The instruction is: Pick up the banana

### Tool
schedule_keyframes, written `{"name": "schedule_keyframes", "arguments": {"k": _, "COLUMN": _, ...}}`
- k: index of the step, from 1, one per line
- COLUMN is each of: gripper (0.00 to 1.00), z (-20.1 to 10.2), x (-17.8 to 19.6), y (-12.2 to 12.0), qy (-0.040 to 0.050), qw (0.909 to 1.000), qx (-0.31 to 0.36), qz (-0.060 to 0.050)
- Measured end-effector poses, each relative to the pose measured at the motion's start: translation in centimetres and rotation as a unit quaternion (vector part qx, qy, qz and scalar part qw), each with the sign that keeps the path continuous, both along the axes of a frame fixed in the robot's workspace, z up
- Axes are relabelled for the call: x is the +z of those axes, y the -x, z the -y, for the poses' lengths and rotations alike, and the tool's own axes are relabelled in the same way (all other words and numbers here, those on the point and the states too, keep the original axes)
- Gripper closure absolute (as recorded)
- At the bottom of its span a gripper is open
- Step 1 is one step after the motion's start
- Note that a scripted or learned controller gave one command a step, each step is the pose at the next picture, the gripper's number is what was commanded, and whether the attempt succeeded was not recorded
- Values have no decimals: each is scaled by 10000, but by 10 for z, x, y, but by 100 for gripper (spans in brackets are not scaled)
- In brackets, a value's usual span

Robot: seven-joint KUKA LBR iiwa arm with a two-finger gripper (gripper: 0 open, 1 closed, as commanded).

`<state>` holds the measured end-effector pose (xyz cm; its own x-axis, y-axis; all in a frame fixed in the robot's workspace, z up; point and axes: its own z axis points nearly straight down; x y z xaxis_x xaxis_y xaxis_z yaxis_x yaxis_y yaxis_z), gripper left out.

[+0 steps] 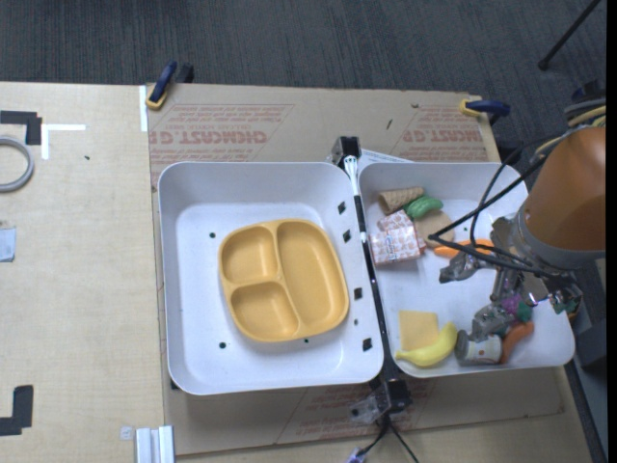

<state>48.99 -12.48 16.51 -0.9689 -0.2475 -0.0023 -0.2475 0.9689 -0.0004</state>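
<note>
Curving smooth yellow banana (431,349) beside flat yellow square (417,328), rt bin (540,360).

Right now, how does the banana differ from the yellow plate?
The banana is small and curved; the plate is large, flat, and split into three sections. The banana lies in the right bin near its front edge; the plate sits mid left bin. Both are yellow.

Lighting is even and moderately bright from overhead. White bins (183,355) show mild glare, no blown highlights. Shadows are soft and short beneath the arm (569,201). Focus is fair throughout; small items appear slightly soft. Edge distortion is negligible.
</note>
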Motion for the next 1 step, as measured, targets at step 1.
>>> {"name": "schedule_keyframes", "arguments": {"k": 1, "gripper": 0, "z": -22, "x": -44, "y": 2, "qy": -3, "qw": 9998, "qx": -196, "qz": -1}}
